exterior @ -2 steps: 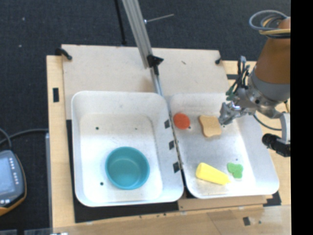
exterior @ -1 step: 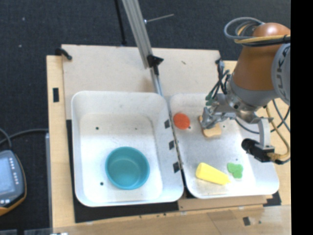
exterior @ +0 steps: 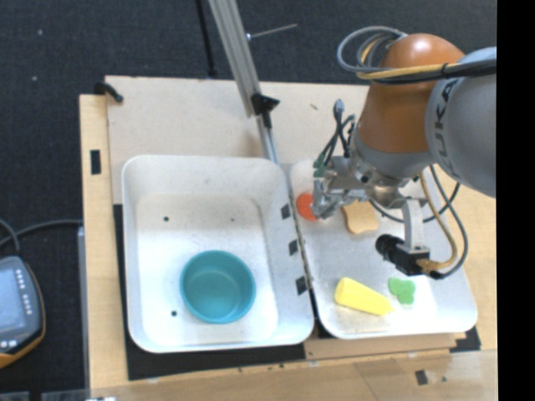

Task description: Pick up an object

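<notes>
I'm reaching in from the right, my grey arm with its orange band (exterior: 401, 98) hanging over the far part of the right-hand shallow white bin (exterior: 451, 312). My jaws (exterior: 322, 197) are down at that bin's left wall, right beside a small orange-red round object (exterior: 305, 208) that sits against the divider; whether they are spread or pressed together I cannot tell, the wrist hardware hides them, and I can't tell whether they touch it. Just to the right of my jaws lies a tan, bread-like block (exterior: 360, 218), partly under my wrist. Nearer the camera in the same bin there's a yellow wedge-shaped piece (exterior: 362, 297) lying flat, and close beside it on the right a small green lumpy object (exterior: 403, 290). Black cabling and a connector (exterior: 403, 256) dangle between the tan block and the green one. Over in the left-hand white bin (exterior: 150, 182), a teal round bowl (exterior: 218, 286) stands upright in the near half. Both bins rest on the pale wooden bench (exterior: 175, 115).
</notes>
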Controlling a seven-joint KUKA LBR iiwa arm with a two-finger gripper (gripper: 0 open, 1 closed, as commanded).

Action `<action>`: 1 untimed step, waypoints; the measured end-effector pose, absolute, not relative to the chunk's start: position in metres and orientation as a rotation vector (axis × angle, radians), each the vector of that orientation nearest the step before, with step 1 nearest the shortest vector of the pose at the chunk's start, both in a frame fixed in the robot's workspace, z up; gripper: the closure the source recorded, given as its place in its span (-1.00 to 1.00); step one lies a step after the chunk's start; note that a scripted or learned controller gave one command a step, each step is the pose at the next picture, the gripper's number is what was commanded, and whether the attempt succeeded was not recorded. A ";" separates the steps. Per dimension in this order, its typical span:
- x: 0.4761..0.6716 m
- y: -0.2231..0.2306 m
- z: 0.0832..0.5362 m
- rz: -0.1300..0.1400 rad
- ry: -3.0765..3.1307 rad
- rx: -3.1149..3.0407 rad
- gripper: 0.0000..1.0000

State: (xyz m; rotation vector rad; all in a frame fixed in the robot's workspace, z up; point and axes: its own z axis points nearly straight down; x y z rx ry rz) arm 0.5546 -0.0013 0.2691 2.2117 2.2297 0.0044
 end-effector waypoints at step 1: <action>0.553 0.038 0.256 0.000 2.224 2.219 1.00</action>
